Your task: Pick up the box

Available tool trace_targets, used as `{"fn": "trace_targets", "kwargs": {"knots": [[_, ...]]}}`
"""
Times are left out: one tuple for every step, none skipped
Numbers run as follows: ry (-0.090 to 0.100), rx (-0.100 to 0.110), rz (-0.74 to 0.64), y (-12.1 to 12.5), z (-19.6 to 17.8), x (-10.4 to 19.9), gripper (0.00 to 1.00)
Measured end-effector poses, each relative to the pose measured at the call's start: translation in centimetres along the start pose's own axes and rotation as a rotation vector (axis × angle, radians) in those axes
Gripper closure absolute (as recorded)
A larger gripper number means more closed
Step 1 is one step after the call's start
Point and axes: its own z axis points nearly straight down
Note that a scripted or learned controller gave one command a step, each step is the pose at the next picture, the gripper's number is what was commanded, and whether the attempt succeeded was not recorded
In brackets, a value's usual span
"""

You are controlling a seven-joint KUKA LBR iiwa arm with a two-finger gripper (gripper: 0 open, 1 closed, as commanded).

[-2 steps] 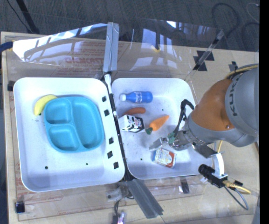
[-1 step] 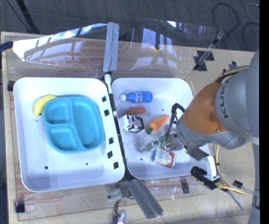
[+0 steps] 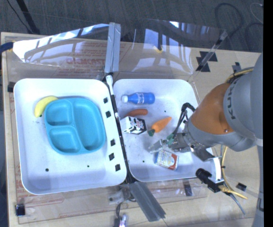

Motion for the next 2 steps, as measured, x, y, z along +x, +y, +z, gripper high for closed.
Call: {"fn": "trace_targets", "kwargs": {"knots": [[0.004, 0.003, -0.049, -0.1, 0.1, 0.7, 0.00], [0.004, 0.002, -0.055, 0.1, -0.9, 0.8, 1.00]]}}
